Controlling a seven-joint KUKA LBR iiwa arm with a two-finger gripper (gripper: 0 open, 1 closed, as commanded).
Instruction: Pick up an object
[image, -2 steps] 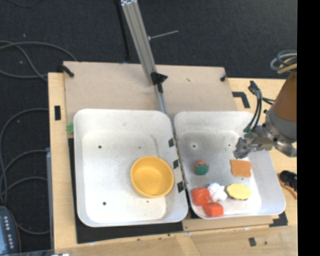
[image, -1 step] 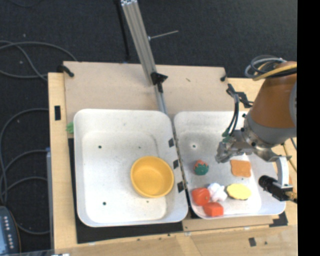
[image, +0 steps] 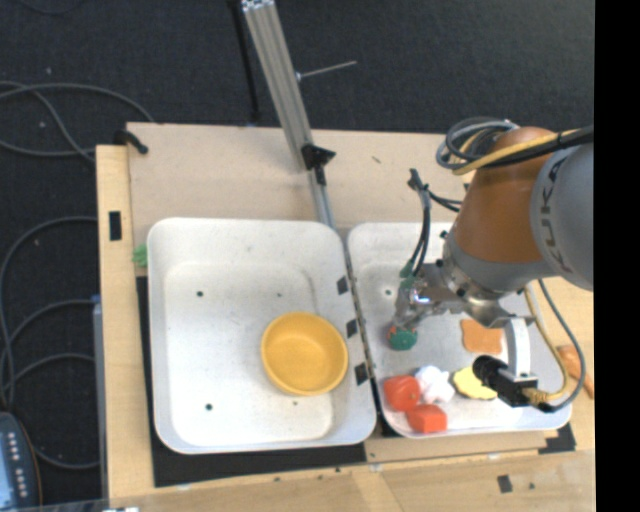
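My gripper (image: 406, 318) hangs low over the left part of the right bin (image: 385, 250), pointing down. A small green object (image: 402, 340) lies right under its tip, touching or nearly touching it. I cannot tell whether the green object is held. Near the bin's front edge lie a red block (image: 400, 391), a second red piece (image: 428, 418), a white lump (image: 432, 379) and a yellow object (image: 468, 385). An orange flat piece (image: 480, 335) sits beneath the arm's wrist.
A yellow bowl (image: 303, 353) stands in the left bin (image: 200, 290), near the divider between the bins. A slanted metal post (image: 290, 100) rises from behind the bins. The grey and orange arm (image: 515, 215) covers the right bin's back right.
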